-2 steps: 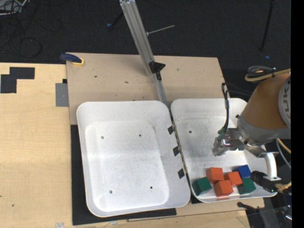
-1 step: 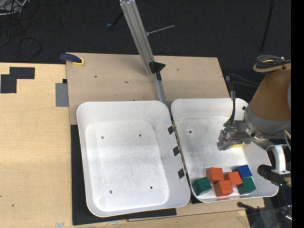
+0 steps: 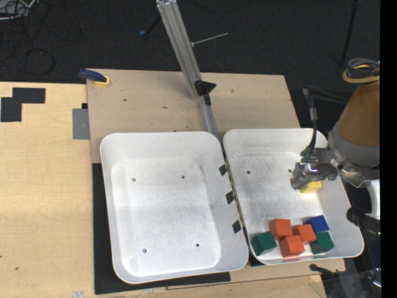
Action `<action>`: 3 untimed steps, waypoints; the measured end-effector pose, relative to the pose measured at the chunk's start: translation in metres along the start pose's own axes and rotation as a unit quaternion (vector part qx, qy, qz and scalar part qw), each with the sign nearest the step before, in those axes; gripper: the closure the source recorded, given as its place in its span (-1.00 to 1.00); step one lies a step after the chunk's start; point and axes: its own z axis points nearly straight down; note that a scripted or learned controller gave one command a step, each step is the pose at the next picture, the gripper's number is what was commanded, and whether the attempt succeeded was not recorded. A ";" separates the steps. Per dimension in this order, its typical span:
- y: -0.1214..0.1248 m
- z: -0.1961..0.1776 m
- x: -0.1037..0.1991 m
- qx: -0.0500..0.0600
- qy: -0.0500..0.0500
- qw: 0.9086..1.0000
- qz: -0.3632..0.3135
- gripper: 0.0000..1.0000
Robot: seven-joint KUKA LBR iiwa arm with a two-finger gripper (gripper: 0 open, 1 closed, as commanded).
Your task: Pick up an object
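The gripper [image 3: 307, 176] is low inside the right bin [image 3: 260, 151], near its right wall. A small yellow block [image 3: 312, 186] lies directly under it, touching or almost touching; if the gripper clamps it, I cannot tell. Near the front edge, three orange blocks [image 3: 291, 234], two green blocks [image 3: 263, 243] and one blue block [image 3: 319, 223] lie close together.

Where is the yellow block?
The yellow block sits in the right bin, near its right side, right under the gripper, apart from the other blocks.
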 end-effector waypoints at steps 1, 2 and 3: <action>0.025 0.002 0.054 0.002 0.001 1.000 -0.002 1.00; 0.033 0.006 0.113 0.002 0.001 1.000 -0.002 1.00; 0.059 0.009 0.165 0.002 0.000 1.000 -0.001 1.00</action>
